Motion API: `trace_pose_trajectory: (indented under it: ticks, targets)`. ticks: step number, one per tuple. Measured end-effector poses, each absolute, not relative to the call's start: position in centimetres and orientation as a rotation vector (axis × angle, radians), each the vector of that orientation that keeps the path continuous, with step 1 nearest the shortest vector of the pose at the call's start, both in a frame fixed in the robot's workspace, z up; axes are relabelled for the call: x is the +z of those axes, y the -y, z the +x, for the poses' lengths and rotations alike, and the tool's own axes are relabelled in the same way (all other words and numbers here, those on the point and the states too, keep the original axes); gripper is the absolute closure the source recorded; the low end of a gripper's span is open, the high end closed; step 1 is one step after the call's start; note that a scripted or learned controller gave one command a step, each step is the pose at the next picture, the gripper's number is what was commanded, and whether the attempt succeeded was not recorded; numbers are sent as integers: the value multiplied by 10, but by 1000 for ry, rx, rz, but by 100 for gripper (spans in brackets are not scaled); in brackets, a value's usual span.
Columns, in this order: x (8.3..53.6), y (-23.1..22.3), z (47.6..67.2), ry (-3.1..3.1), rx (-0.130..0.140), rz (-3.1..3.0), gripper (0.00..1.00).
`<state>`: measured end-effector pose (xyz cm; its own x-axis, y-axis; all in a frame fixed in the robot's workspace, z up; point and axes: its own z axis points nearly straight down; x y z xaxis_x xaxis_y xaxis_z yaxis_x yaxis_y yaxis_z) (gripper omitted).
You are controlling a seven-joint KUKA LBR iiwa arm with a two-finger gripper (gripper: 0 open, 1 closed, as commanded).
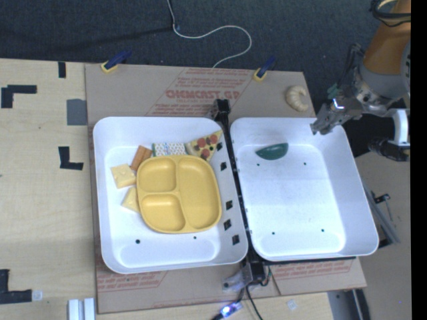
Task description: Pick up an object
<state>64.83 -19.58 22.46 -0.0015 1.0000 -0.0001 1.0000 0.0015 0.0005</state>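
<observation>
Arm (385, 52): orange band above a grey wrist section, rounded housing. Hand (325, 124): dark grey, small, angular, with a bright white spot just behind it. White bracket piece on the arm's far side from the hand.

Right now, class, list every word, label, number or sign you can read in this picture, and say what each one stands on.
Red printed lettering on the cardboard sheet behind the two bins: too blurred to read for certain.
More red lettering along the sheet's front edge, below the bins: too small and blurred to read.
Patterned food cards beside the yellow divided plate in the left bin: any print too small to read.
Nothing else bears text.
</observation>
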Motion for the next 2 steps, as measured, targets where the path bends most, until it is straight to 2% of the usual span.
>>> trace_pose_trajectory:
  ticks: [2]
  targets:
    - [233, 98, 596, -2229, -2, 2218, 100]
